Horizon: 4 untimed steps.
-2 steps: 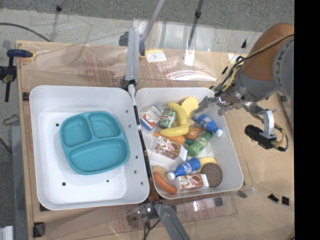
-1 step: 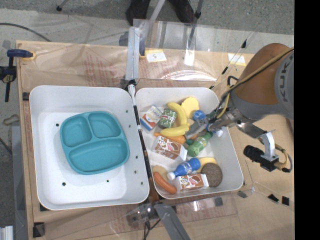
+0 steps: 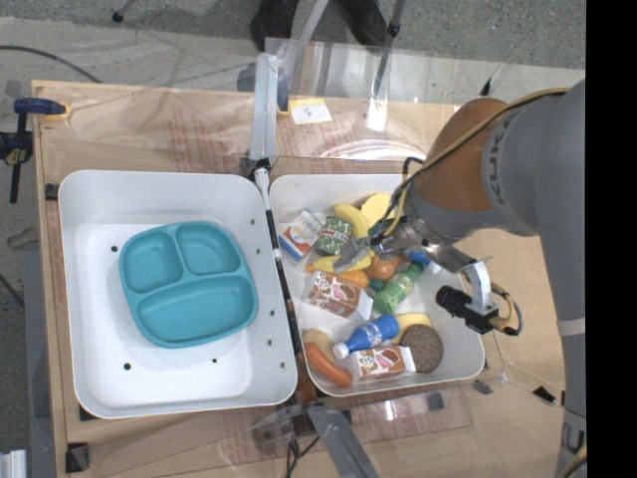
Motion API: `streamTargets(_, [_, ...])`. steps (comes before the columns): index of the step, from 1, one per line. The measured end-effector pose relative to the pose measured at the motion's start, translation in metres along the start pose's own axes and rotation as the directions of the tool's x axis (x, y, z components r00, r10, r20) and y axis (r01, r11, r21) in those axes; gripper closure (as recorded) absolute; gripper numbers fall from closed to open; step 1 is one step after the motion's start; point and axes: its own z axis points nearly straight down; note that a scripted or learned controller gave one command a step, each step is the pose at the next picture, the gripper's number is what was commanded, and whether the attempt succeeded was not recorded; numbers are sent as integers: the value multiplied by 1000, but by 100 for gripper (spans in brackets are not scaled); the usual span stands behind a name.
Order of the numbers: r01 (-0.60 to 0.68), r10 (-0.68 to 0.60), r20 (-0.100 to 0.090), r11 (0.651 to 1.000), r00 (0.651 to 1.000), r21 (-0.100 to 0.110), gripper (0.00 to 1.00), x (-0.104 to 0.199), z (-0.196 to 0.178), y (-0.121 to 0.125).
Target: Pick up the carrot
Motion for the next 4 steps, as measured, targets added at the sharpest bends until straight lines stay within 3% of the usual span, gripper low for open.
streamTargets(1, [121,-121,7,992,993,-22,0,-13,39,24])
streamTargets(2, [314,-314,0,950,950,-2,0,21,51,-5])
streamTargets(3, [315,-315,3,949,949,-3,100,19,39,-4])
streamTargets(4, [267,-267,2,964,964,-3,100,95,-49,-35])
